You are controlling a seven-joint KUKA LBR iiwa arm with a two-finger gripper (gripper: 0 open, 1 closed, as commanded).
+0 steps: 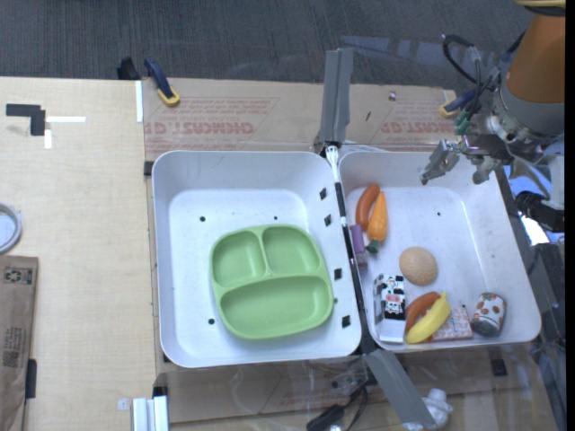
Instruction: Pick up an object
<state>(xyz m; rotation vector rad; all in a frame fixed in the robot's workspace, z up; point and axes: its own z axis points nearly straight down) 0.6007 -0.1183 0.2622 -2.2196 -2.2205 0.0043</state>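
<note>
My gripper (461, 167) hangs over the far edge of the right bin (476, 212), open, with nothing between its fingers. Below it in that bin lie two orange carrot-like pieces (371, 212) at the far left, a small purple item (358, 239) beside them, and a tan round bun (418, 265) in the middle. Along the near wall sit a cow-patterned carton (391, 299), a yellow banana (430, 321) over an orange-red piece (420, 303), a pink flat packet (455, 327) and a small patterned can (488, 313). All of them lie well apart from the gripper.
The left bin (180, 241) holds a green divided plate (271, 279). A grey post (336, 97) stands behind the seam between the bins. Cables (467, 61) hang near the wrist. Bare bin floor (467, 232) lies under the gripper.
</note>
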